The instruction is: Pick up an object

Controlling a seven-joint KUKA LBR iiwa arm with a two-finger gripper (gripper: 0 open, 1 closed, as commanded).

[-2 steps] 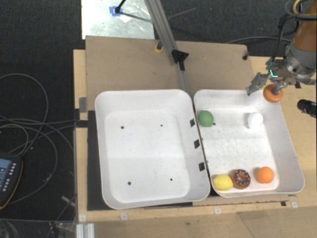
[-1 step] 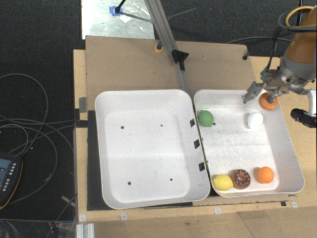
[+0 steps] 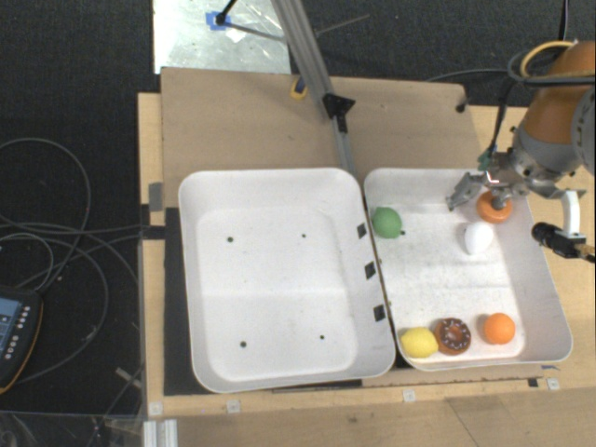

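Note:
My gripper [image 3: 492, 196] hangs over the far right corner of the right bin [image 3: 549, 291] and stands open, one grey finger [image 3: 462, 196] splayed out to the left. A small orange object [image 3: 495, 210] sits right under it; I cannot tell whether the fingers touch it. A white egg-shaped object [image 3: 478, 238] lies just in front of that. A green ball [image 3: 386, 222] rests by the bin's left wall. Along the near wall lie a yellow lemon [image 3: 419, 343], a brown donut [image 3: 453, 335] and an orange ball [image 3: 499, 328].
The left bin [image 3: 200, 203] lies alongside, joined by black clips [image 3: 370, 269] at the shared wall. A grey pole [image 3: 312, 54] slants in from the back. Cables trail off the bench at left.

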